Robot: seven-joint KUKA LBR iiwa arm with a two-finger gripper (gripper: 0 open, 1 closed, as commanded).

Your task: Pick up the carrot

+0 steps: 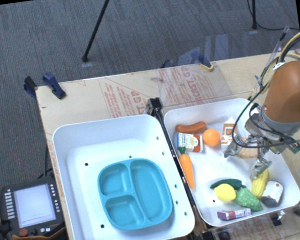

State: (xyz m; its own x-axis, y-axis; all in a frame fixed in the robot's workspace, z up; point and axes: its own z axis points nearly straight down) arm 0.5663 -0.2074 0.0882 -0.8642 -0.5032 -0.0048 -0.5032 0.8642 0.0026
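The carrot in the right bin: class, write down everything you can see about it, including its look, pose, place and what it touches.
The smooth orange toy carrot looks like plastic, long and tapered. It lies flat in the right white bin, against that bin's left wall, with its length running along the wall and its narrow tip towards the camera. Its thick end lies by a small green-and-white labelled can; whether they touch is unclear. The hand hangs apart from it, over the bin's right side.

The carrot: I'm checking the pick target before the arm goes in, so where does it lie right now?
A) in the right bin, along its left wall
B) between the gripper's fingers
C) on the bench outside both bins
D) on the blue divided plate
A: the carrot lies in the right bin against its left wall, below the small food carton.
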